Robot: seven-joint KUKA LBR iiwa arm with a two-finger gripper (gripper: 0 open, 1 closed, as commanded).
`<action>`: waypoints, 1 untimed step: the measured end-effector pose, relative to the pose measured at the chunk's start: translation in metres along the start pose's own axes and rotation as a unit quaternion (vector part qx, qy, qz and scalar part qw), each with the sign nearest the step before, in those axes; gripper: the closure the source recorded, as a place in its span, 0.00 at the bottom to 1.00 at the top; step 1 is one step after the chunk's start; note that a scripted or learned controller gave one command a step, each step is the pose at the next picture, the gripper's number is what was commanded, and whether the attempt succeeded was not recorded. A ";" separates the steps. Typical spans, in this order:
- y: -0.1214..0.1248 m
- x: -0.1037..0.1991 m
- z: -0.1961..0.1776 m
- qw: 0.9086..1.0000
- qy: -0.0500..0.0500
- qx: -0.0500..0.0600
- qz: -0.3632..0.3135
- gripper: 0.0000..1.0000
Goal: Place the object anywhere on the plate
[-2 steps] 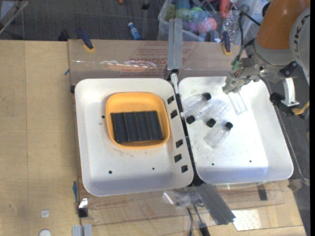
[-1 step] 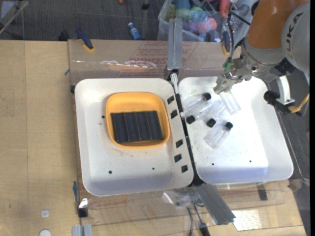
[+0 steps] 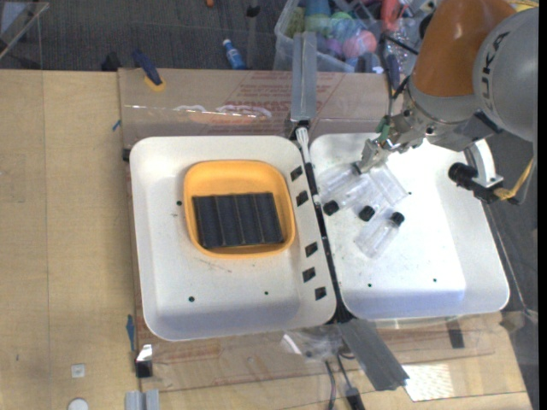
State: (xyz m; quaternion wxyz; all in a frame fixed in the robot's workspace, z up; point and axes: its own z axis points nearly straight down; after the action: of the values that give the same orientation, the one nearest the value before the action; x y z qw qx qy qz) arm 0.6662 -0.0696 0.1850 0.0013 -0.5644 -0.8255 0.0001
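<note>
Wooden bench [image 3: 60, 195] bears two white bins [image 3: 162, 297], side by side.

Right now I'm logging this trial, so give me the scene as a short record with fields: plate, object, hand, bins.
plate: yellow-orange rounded-square plate in the left white bin, with a dark ribbed rectangular block lying on it
object: clear plastic vials with black caps, loose in the right white bin, not on the plate
hand: two-finger hand low over the right bin, just above the vials; grip state unclear
task status: not yet done
</note>
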 end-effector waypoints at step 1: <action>0.007 0.016 0.000 0.999 0.000 0.000 -0.051 1.00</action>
State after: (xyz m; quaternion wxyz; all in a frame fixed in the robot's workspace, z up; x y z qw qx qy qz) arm 0.6667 -0.0526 0.1854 0.0008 -0.5214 -0.8533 -0.0001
